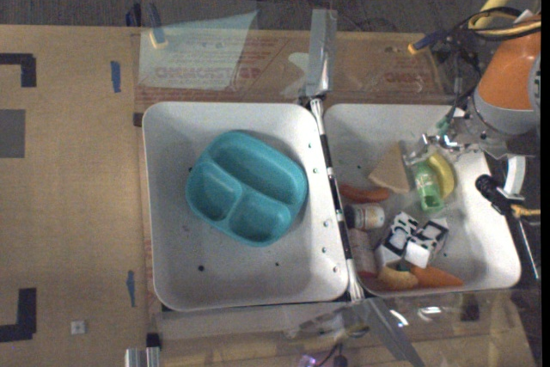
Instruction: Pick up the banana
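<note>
The yellow banana (443, 173) lies in the right bin (498, 262), near its upper right part, beside a pale green object (426, 187). My gripper (432, 147) hangs directly over the banana's upper end, reaching in from the right below the orange wrist band (509, 80). Its metal parts cover the top of the banana, and I cannot see whether it touches the fruit.
In the right bin also lie a tan wedge (391, 174), an orange carrot (364, 193), a small jar (369, 217), two black-and-white cubes (417, 236), and another carrot (435, 276). A teal divided plate (247, 186) sits in the left bin (172, 271).
</note>
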Robot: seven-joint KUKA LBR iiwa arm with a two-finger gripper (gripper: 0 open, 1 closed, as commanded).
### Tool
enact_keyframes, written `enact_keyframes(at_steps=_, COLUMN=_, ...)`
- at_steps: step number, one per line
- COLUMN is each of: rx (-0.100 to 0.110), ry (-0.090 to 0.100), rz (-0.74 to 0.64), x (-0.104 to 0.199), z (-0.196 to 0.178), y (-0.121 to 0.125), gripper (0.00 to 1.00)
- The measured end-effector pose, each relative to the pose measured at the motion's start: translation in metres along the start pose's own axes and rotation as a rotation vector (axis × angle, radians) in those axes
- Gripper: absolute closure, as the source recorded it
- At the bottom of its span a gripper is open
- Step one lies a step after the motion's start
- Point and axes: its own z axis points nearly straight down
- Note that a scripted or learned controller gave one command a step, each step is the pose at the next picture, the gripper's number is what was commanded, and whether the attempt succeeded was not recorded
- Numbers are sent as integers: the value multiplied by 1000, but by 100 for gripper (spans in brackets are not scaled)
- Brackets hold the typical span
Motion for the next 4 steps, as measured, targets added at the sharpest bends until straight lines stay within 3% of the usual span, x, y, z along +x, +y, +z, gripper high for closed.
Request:
enact_keyframes(at_steps=1, rx=-2, ry=-10, rz=4, x=-5, z=-11, y=-1, gripper=100)
enact_keyframes(at_steps=2, rx=8, ry=-10, rz=120, x=11, z=-148, y=32, gripper=100)
enact_keyframes(at_steps=3, rx=7, ry=-10, rz=153, x=12, z=-136, y=40, gripper=100)
enact_keyframes(at_steps=4, rx=10, ry=-8, rz=65, x=-3, z=-51, y=-14, gripper=100)
